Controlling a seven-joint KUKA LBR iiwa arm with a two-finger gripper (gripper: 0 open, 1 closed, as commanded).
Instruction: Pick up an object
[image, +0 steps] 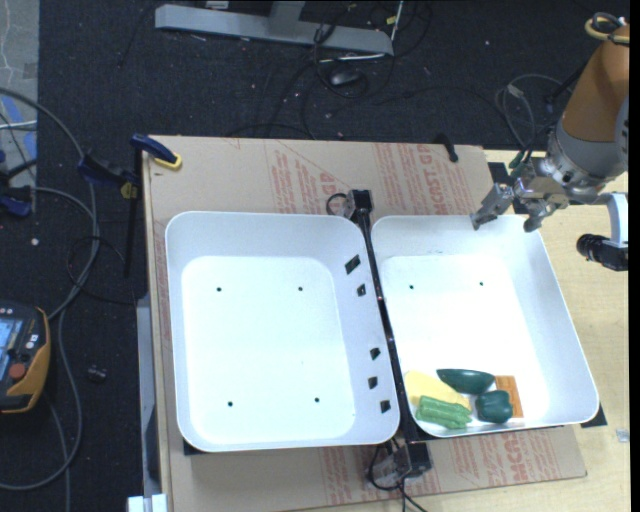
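Note:
My gripper (505, 216) hangs over the far right edge of the right bin (530, 275), fingers spread apart with nothing between them. Far from it, in that bin's near corner, lies a small pile: a dark green oval piece (466, 379), a bumpy green piece (442, 412), a teal lump (494, 406), a yellow piece (425, 386) and an orange block (509, 387). They touch or overlap one another.
The left bin (262, 330) sits beside the right one, joined along a black divider with clips (375, 320). Both rest on a cardboard sheet (300, 175). Cables and a clamp (158, 152) lie beyond the bench's far left corner.

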